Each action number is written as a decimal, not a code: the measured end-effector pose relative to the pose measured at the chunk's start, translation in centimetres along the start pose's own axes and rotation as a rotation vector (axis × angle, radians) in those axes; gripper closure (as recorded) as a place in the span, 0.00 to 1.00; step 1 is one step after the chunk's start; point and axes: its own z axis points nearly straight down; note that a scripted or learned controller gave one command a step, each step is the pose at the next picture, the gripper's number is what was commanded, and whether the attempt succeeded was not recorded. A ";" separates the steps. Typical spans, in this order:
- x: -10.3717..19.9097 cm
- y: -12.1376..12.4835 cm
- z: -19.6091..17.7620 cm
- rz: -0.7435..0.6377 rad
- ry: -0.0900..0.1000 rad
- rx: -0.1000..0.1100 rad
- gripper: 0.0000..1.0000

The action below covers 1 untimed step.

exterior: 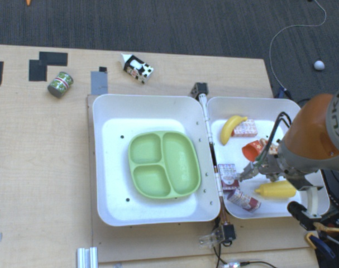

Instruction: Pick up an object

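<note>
So in the camera view, the gripper (pixel 248 172) is being held low over the right bin (pixel 289 106), lower right of the frame, just beside a small pink-and-white packet (pixel 227 174). Whether the fingers are open or shut can't really be told from here, and nothing is seen gripped. A banana (pixel 232 127), a red piece (pixel 253 149) and a yellow lemon-ish thing (pixel 276 190) are being kept in that same bin. A green divided plate (pixel 163 164) is sitting in the left bin (pixel 110 166), mid-frame.
</note>
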 end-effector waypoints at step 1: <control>2.0 -0.1 1.5 0.011 -0.016 -0.010 0.00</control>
